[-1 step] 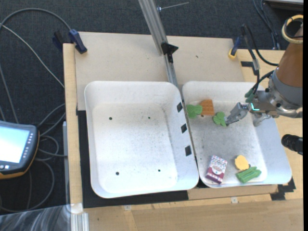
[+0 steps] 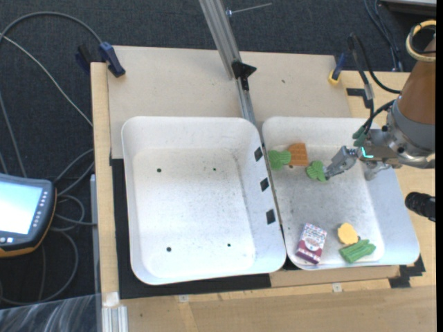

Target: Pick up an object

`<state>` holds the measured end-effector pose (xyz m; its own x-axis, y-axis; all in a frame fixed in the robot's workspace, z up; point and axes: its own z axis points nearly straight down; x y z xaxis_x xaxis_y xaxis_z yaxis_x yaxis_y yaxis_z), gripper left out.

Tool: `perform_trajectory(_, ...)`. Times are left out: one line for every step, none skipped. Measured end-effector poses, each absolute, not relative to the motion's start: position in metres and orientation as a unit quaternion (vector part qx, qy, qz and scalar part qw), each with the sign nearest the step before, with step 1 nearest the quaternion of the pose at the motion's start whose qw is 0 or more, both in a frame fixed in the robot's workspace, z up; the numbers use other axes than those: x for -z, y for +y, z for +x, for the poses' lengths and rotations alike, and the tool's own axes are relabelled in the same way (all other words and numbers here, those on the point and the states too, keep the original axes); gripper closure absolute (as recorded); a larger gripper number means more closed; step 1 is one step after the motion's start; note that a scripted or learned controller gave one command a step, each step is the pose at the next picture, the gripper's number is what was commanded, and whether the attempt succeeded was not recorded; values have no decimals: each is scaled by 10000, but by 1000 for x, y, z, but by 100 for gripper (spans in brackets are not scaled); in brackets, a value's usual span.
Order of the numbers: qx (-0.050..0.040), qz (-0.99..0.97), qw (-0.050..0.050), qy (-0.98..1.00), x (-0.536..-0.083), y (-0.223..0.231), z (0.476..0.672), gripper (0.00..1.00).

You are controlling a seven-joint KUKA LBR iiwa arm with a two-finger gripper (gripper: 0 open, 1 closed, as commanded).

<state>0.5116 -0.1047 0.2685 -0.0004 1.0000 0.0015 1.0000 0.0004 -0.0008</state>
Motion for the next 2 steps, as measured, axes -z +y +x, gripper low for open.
perform_trajectory(-21,-7074,41,-7068,-205,-105,510,0)
perform_trajectory(-23,-7074,45,-7068,-142,-105,507,0)
